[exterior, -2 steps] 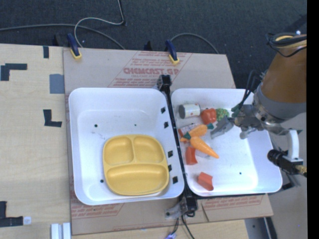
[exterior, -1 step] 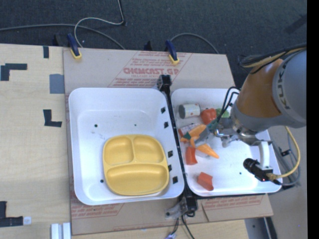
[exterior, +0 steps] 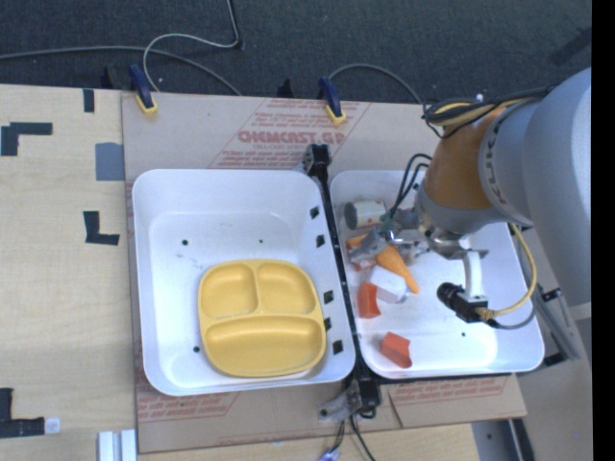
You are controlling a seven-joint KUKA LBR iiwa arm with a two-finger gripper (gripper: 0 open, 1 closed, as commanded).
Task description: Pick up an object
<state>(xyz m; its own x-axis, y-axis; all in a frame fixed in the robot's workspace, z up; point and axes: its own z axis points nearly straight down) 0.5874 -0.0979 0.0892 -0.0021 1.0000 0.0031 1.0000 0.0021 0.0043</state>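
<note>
Hand [exterior: 392,243] low in right bin [exterior: 509,353] | grip state unclear | beside orange piece [exterior: 399,267]

A pale wood table [exterior: 58,286] carries a brown cardboard sheet [exterior: 279,137] held by two blue-and-yellow clamps [exterior: 144,89]. Behind lies dark grey carpet [exterior: 384,17] crossed by thin cables [exterior: 229,8].

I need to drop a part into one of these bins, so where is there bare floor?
Left bin: bare along the far wall and left side, around the yellow divided plate. Right bin: a bare strip at the near right, past the orange block. Crowded by the divider, where small objects cluster under the gripper.
</note>
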